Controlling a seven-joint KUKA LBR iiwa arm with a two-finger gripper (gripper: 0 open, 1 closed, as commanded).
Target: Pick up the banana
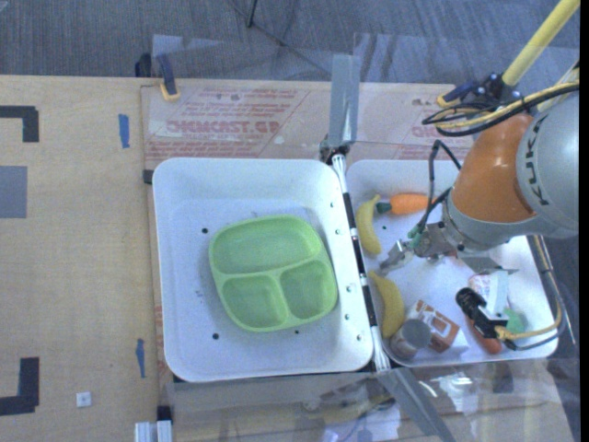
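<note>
Two yellow bananas lie along the left wall of the right bin (538, 247). One banana (368, 226) is toward the back, beside an orange carrot (408, 203). The other banana (389, 306) is toward the front. My gripper (398, 254) reaches in from the right and hangs over the bin floor between the two bananas, its tip pointing left. It is close to both bananas and I see neither of them in its grasp. The orange band of the arm (492, 184) covers the back right of the bin.
A green divided plate (272, 272) lies in the left bin (175, 247). At the front of the right bin sit a grey can (409, 335) and a brown box (441, 325), with small red and green items (504, 331) at its front right corner.
</note>
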